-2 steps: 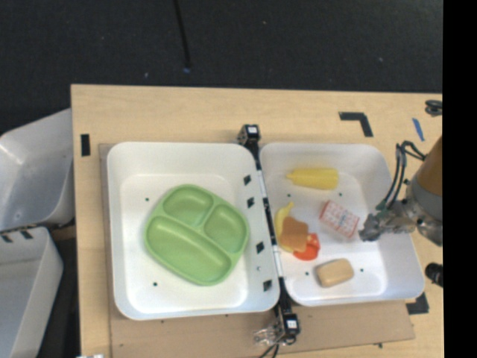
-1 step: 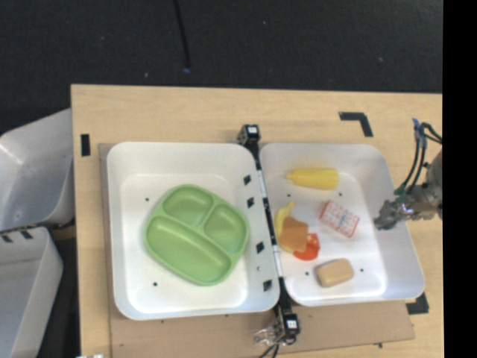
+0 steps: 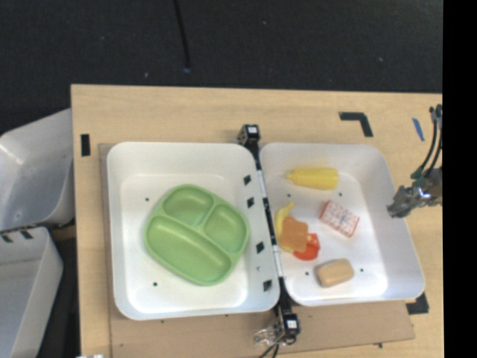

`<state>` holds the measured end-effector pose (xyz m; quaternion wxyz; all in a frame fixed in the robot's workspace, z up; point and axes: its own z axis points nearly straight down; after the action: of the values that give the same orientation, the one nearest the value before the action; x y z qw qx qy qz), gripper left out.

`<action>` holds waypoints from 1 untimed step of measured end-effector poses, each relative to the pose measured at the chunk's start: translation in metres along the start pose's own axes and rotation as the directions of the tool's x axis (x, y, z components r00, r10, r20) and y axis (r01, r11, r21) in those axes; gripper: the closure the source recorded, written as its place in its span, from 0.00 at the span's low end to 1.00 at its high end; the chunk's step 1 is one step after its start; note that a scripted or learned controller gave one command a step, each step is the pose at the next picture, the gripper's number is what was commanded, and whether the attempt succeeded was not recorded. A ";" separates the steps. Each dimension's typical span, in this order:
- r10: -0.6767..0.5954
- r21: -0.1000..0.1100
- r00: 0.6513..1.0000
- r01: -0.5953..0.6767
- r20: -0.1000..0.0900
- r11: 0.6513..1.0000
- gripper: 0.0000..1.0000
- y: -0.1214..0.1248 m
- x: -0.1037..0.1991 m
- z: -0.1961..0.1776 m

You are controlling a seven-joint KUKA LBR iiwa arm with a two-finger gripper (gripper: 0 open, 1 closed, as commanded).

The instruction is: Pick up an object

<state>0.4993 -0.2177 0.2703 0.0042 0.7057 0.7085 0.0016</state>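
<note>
Nearest, at 6 o'clock on the wooden bench (image 3: 223,99): a small black fitting with loose wires (image 3: 279,333), just below the seam where the two bins meet.

Next back, in the right bin (image 3: 402,274), at about 6 o'clock of its floor: a tan block (image 3: 333,272), lying flat and apart from the rest. Just beyond it, toward 9 o'clock of that bin: a red piece (image 3: 307,249) touching an orange piece (image 3: 294,233), with a curved yellow piece (image 3: 282,216) against the orange one's far left side, close to the dividing wall. At the bin's centre, slightly toward 3 o'clock: a pink-and-white checked packet (image 3: 339,218), tilted and clear of its neighbours.

Across the seam, in the left bin (image 3: 112,230): a green divided plate (image 3: 197,233), resting flat near the middle of the floor.

At 3 o'clock of the right bin, over its outer rim: the gripper (image 3: 406,200), apart from every object in the bin, with nothing seen in its grasp; cannot tell whether spread or pressed together. Dark cables (image 3: 432,148) rising behind it.

Farther back, at 12 o'clock of the right bin: a yellow oblong item (image 3: 313,177), lying lengthwise near the far wall. At the far end of the seam: another black fitting (image 3: 248,133). Beyond, toward 1 o'clock on the bench: a black corner mark (image 3: 356,119).
</note>
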 end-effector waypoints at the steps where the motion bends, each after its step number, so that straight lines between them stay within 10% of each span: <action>1: -0.004 0.004 1.000 0.004 -0.004 1.000 1.00 0.007 0.053 -0.008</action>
<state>0.5064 -0.1646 0.2777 0.0016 0.7042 0.7100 0.0016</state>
